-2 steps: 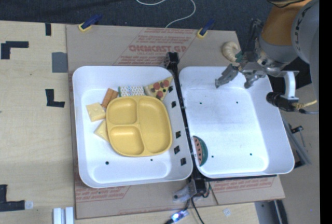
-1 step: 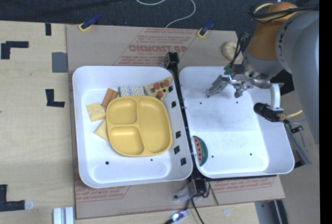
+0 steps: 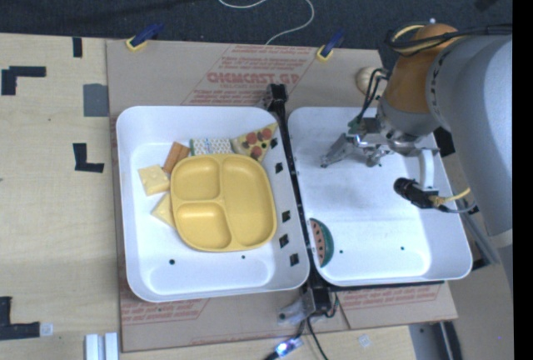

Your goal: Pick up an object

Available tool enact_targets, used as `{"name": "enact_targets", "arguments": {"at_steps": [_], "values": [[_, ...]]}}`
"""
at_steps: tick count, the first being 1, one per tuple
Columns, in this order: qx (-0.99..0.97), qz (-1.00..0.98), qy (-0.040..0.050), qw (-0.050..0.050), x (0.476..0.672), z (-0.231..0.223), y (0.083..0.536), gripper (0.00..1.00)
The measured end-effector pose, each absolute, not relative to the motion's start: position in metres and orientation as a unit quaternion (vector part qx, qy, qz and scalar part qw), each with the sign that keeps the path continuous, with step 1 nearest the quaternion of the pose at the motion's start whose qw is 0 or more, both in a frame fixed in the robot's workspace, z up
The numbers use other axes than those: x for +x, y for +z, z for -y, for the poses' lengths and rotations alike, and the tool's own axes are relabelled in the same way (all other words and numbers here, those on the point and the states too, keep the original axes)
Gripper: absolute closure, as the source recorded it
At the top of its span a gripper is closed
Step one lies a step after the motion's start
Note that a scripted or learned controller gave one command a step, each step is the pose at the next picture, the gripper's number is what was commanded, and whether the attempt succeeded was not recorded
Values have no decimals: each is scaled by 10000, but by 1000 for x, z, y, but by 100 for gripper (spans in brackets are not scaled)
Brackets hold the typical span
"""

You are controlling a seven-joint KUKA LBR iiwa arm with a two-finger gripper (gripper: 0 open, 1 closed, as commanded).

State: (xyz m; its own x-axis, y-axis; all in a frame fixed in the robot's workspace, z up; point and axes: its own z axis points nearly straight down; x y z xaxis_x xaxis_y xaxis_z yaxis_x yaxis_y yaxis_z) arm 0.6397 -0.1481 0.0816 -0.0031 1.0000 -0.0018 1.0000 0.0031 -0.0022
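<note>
1. We see the gripper [image 3: 333,155] low over the upper part of the right bin [image 3: 375,262], pointing left toward the divider. Its fingers look splayed a bit, with nothing between them.
2. Behind it, the arm [image 3: 466,125] comes in from the right, with the orange band [image 3: 412,79] sitting just above the wrist. A black cable piece hangs off the wrist over the bin's right side.
3. In the right bin we spot a watermelon slice [image 3: 321,240] tucked against the left wall, lower down, well apart from the gripper. The rest of that bin's floor is plain white.
4. Over in the left bin [image 3: 146,267] there's a yellow divided plate [image 3: 223,202] lying flat in the middle.
5. Peeking out from under the plate's left edge we see a couple of pale yellow cracker-like pieces [image 3: 153,179] and an orange-brown one [image 3: 175,156].
6. Along the plate's top edge sits a pizza slice [image 3: 256,139], plus a small patterned item we can't make out.
7. Both bins rest on cardboard [image 3: 241,71] on the bench [image 3: 50,183], and a white cable [image 3: 266,4] loops across the dark floor above.
</note>
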Motion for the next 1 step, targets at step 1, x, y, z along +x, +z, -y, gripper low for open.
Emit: {"name": "enact_targets", "arguments": {"at_steps": [1], "values": [[-7055,7087,3,-7,641,148,95,100]]}}
